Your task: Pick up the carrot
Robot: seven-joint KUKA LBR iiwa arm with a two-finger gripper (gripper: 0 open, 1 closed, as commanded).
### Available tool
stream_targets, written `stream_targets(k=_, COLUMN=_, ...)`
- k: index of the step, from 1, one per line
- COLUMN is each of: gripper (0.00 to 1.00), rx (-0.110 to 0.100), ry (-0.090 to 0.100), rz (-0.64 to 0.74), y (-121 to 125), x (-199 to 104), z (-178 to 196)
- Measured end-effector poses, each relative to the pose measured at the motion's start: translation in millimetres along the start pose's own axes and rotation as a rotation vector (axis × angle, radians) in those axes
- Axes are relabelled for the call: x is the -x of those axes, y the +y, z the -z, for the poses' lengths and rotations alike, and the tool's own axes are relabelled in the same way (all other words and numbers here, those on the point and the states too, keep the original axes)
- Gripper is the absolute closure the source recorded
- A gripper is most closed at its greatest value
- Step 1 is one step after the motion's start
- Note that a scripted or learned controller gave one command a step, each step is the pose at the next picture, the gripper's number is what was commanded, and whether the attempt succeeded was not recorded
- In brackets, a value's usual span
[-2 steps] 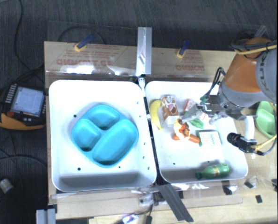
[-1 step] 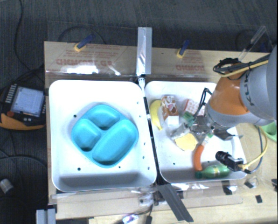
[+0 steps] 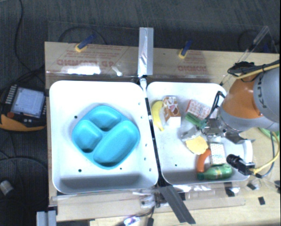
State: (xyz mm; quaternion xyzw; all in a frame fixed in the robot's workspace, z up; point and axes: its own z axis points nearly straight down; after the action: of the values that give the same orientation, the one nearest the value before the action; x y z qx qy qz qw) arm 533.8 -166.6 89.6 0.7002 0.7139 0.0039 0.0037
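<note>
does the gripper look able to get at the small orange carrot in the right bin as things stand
Probably yes, but tightly: the small orange carrot lies near the gripper with its top uncovered, though a green bottle-shaped toy and a yellow wedge crowd its ends.

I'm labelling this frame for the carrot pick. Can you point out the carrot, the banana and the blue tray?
carrot (image 3: 202,160): camera view, on its orange middle.
banana (image 3: 157,115): camera view, on its yellow mid-curve.
blue tray (image 3: 106,135): camera view, on the ridge between its compartments.

Orange carrot (image 3: 202,159), right bin's front
</note>
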Motion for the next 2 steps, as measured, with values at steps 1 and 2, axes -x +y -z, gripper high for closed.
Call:
stream_targets(k=1, gripper=0.00, rx=-0.014, ry=0.004, rz=0.130, y=-27.0, x=-33.9, z=71.2)
stream_targets(k=2, gripper=0.00, rx=-0.002, ry=-0.002, rz=0.183, y=-11.3, x=-24.5, z=-0.1)
